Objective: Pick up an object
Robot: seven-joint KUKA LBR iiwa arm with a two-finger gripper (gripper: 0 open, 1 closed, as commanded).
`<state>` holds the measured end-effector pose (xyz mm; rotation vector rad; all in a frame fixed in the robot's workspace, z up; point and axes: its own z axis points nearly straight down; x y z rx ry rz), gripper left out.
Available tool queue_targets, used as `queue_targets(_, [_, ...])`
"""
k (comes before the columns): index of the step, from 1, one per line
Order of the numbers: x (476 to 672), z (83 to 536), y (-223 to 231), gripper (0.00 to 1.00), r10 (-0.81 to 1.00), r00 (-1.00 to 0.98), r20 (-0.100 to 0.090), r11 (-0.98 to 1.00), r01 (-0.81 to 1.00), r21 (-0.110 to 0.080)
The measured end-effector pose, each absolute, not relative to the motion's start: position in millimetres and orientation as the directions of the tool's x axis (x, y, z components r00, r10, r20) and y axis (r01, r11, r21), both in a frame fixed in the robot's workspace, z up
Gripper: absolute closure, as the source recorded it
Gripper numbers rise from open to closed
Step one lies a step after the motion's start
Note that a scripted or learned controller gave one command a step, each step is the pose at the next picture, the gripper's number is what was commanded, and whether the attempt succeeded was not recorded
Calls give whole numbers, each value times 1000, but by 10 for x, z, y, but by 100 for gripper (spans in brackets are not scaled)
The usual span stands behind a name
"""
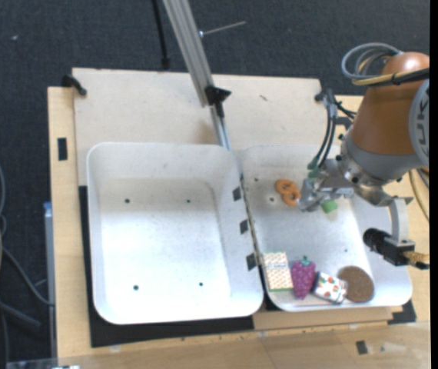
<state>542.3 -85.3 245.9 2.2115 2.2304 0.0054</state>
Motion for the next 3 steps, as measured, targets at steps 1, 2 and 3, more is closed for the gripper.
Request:
queue_targets(1, [5318,2500,-353,100,1000,-8,2,8,1000,1])
queue_targets(2, [5285,2580,211,100,1000,-8,2,8,1000,3])
queue_targets(3, [5277,2619,687,100,1000,-8,2,8,1000,2])
